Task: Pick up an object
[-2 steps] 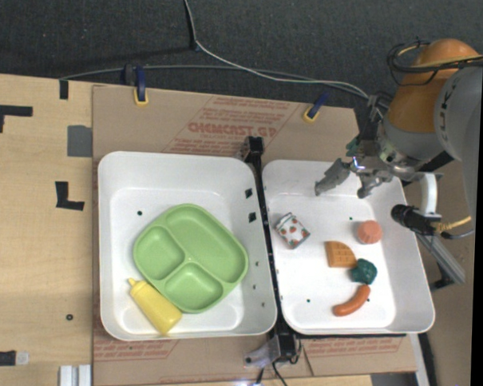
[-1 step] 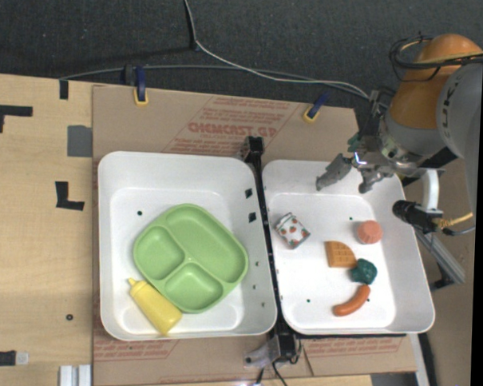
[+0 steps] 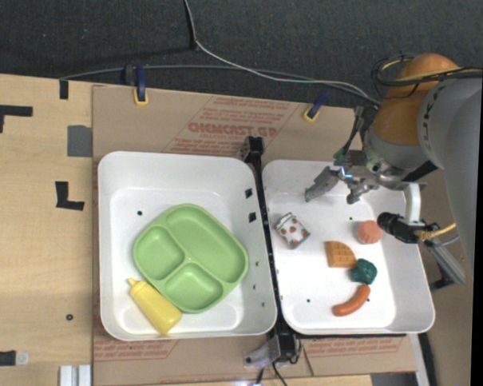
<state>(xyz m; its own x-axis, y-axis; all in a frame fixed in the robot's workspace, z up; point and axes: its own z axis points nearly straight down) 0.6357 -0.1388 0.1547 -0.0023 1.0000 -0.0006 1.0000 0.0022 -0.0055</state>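
My gripper (image 3: 336, 191) hangs over the back part of the right bin (image 3: 300, 311), its two fingers spread apart with nothing between them. Below it in that bin lie a small red-and-white patterned cube (image 3: 291, 230), an orange waffle piece (image 3: 339, 254), a pink round piece (image 3: 370, 231), a dark green lump (image 3: 365, 271) and a red-orange sausage (image 3: 352, 301). The cube is to the gripper's lower left, apart from it.
The left bin (image 3: 118, 183) holds a green divided plate (image 3: 191, 257) and a yellow bottle (image 3: 153, 304) lying at its front left. A black divider clip (image 3: 254, 149) sits between the bins. Cables run across the back of the bench.
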